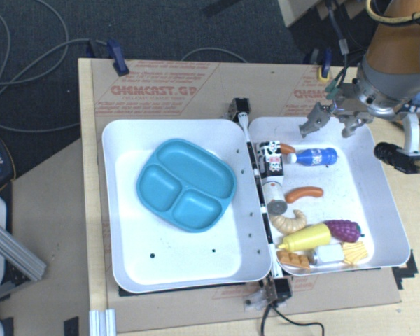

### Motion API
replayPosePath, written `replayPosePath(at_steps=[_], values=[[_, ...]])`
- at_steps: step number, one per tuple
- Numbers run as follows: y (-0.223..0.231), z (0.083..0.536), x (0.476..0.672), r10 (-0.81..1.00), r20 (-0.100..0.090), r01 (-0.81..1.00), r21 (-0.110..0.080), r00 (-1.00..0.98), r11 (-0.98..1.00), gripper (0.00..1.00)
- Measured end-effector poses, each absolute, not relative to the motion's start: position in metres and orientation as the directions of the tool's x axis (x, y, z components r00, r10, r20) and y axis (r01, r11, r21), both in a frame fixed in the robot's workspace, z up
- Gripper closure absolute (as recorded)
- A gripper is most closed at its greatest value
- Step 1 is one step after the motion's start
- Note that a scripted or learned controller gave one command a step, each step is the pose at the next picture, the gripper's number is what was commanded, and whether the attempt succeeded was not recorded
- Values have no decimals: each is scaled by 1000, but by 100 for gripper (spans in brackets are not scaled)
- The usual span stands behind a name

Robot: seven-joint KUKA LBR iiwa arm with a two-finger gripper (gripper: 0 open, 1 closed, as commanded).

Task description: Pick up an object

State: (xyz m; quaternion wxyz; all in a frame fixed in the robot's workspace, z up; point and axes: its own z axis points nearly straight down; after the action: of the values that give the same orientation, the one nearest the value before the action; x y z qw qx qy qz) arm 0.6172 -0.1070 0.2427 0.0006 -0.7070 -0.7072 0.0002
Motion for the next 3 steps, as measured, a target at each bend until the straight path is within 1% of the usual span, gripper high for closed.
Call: replayPosePath(at_steps=[1, 2, 3], values=[[-151, 96, 578, 1000, 2, 1000, -17, 6, -6, 0], [-105, 84, 590, 1000, -4, 1000, -1, -2, 2, 0], [-138, 85, 642, 1000, -2, 1000, 3, 0, 0, 0]])
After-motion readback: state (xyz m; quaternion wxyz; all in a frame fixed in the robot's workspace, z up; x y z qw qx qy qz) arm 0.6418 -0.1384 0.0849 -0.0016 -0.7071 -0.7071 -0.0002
